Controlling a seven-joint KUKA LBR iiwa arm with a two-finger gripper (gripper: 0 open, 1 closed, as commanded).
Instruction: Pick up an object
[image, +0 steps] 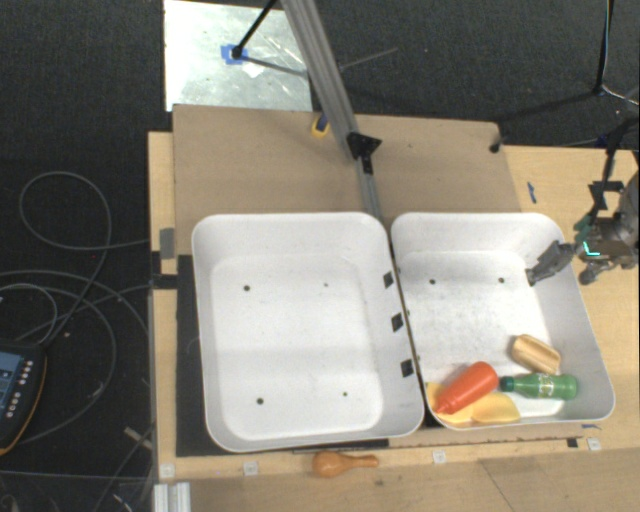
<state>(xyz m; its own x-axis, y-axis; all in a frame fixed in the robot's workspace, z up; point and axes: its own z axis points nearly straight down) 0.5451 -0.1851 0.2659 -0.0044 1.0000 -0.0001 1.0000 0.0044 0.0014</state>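
Green bottle (541, 385) label unreadable, right bin (470, 240); tool (560, 262) over rim, state unclear.

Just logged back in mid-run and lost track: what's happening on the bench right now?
The gripper sits at the right bin's upper right edge, with nothing between its fingers. The objects lie together in that bin's lower right corner: an orange carrot-like toy, a green bottle, a tan bread-roll shape and a yellow piece. None is picked yet.

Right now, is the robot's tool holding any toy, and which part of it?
Nothing is held. The tool hangs over the right bin's far edge, apart from the orange carrot and green bottle.
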